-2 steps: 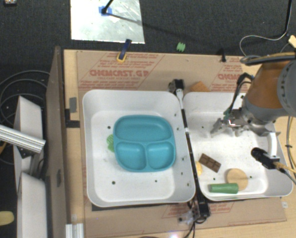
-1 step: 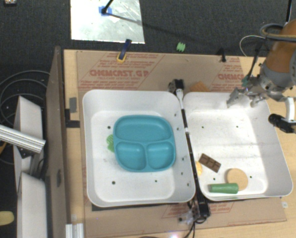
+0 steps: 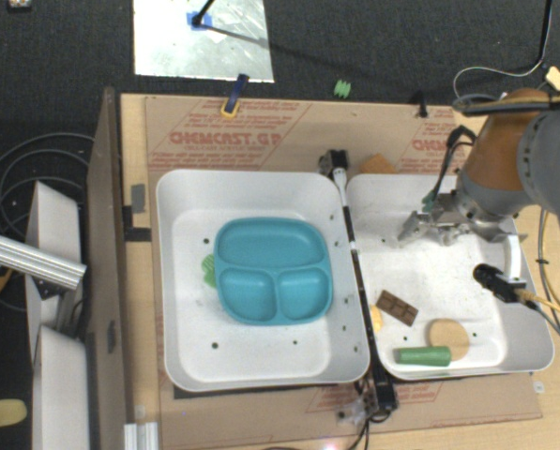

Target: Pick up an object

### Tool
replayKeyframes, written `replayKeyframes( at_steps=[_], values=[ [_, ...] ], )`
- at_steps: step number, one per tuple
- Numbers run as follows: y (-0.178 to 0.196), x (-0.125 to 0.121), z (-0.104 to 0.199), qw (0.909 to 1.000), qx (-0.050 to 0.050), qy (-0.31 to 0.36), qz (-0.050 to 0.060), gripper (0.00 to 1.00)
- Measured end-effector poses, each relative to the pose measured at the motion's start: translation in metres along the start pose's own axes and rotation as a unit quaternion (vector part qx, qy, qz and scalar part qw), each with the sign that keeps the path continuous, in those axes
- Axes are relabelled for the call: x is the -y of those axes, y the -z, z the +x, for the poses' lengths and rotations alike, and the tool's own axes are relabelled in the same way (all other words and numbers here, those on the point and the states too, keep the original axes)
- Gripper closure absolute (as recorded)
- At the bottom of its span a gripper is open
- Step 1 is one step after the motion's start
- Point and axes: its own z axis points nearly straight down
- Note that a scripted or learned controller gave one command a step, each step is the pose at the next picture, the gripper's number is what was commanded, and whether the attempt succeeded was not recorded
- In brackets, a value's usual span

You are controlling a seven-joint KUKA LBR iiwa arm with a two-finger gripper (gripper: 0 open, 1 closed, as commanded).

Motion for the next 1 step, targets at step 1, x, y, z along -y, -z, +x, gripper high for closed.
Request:
replayKeyframes(
  at_steps=[1],
  values=[
    [0.1095, -0.0411, -0.0630, 0.9999, 0.006, -0.002, -0.011, 0.00]
  ],
)
